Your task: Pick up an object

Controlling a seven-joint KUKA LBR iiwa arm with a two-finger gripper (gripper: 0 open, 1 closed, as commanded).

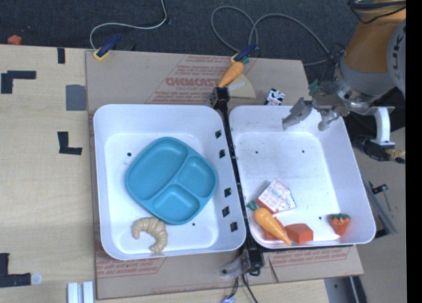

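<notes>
My gripper (310, 116) hangs over the far edge of the right bin (297, 153), its two grey fingers spread apart and open with nothing between them. Near the front of that bin lie a toy carrot (271, 224), an orange-red block (300, 233), a white and red packet (276, 197) and a small strawberry-like toy (339, 222). In the left bin (112, 163) rest a blue divided plate (172, 179) and a toy croissant (151, 231). All of these lie well forward of the gripper.
Behind the bins on the cardboard lie another toy carrot (231, 72) and a small black-and-white object (275, 97). Cables (264, 25) loop across the dark floor at the back. Black clips (225, 157) join the two bins along the middle.
</notes>
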